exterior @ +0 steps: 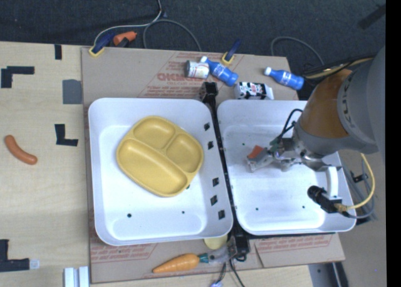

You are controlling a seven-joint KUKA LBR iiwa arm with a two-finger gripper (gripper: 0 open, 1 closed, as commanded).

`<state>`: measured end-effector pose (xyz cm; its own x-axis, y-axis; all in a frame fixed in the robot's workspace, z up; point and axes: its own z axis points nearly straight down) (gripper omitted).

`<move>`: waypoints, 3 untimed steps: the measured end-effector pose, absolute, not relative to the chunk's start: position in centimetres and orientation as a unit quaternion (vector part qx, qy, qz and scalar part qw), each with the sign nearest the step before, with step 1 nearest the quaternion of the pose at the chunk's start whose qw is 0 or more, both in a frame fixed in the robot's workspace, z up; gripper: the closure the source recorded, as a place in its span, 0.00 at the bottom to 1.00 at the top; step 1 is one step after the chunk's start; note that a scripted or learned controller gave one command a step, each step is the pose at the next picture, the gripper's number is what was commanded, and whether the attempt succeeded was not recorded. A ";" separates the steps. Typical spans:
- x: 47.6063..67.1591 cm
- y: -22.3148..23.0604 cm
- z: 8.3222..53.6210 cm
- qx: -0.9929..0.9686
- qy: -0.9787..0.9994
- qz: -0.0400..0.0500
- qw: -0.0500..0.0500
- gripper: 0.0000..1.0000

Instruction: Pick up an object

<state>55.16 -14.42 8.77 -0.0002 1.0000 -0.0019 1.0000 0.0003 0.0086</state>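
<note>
The gripper (258,161) is down low inside the right bin (276,217), near the middle of it. Its two fingers point to the left. A small red and orange thing (256,152) sits right at the tips of the fingers. I cannot tell if the fingers are closed on it or just beside it. It is the one loose thing lying in this bin. The grey arm (357,107) comes in from the right, and it has one orange band (322,107) just above the wrist.

There are two white bins side by side. The left bin (106,217) holds one yellow plate (160,154). The plate has three parts in it, one long part and two smaller ones.

Outside the bins, on the brown board (150,73), more things lie about. At the far side there are two blue bottles, one (223,73) near the middle and one (285,78) more to the right. One white can (198,69) lies just left of the middle bottle. One black and white box (254,91) lies just by the far edge of the right bin. One orange and yellow clamp (113,41) sits at the far left corner of the board.

At the near side, one carrot (177,263) lies just below the left bin. Far off to the left, one sausage (20,149) lies on the table, well apart from the bins.
</note>
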 end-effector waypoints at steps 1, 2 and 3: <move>61.3 -11.6 8.6 0.706 0.708 0.001 0.003 0.00; 56.3 -11.3 8.7 0.707 0.707 0.002 0.004 0.00; 58.3 -9.4 8.6 0.707 0.708 0.000 0.003 0.00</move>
<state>58.31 -9.45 8.64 -0.0014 1.0000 -0.0037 1.0000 0.0014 0.0037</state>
